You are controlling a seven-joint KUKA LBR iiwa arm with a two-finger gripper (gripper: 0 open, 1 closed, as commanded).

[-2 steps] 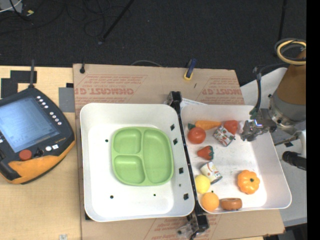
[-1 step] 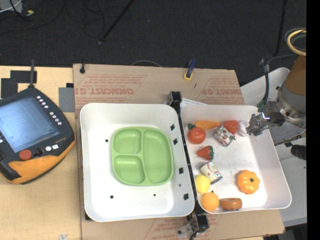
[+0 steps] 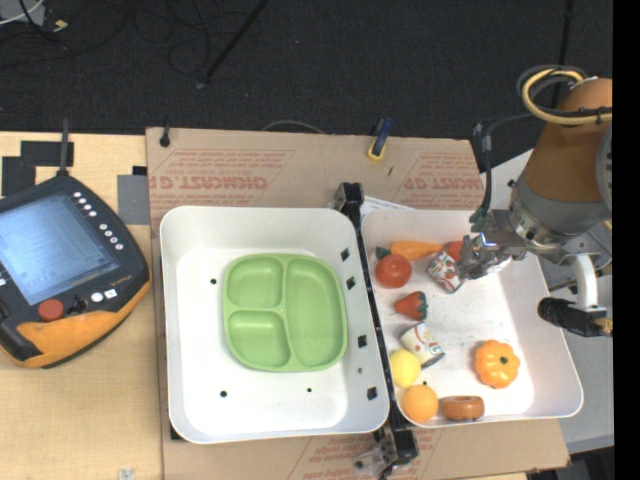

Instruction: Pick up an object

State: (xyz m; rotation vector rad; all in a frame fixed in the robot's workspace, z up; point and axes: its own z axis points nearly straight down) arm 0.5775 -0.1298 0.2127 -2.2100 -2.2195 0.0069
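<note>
- The jaws (image 3: 478,258) are seen low in the right bin (image 3: 540,368), beside a silver packet (image 3: 443,269); their state cannot be told.
- A green tray (image 3: 285,311) is seen in the left bin (image 3: 190,368).

We see a robotics lab: a teach pendant (image 3: 62,266) with its screen lies on the bench, cables (image 3: 150,28) trail over the dark floor behind, a clamped cardboard sheet (image 3: 270,173) underlies two white bins (image 3: 185,368), and toy plastic food (image 3: 495,363) serves as test objects.
</note>
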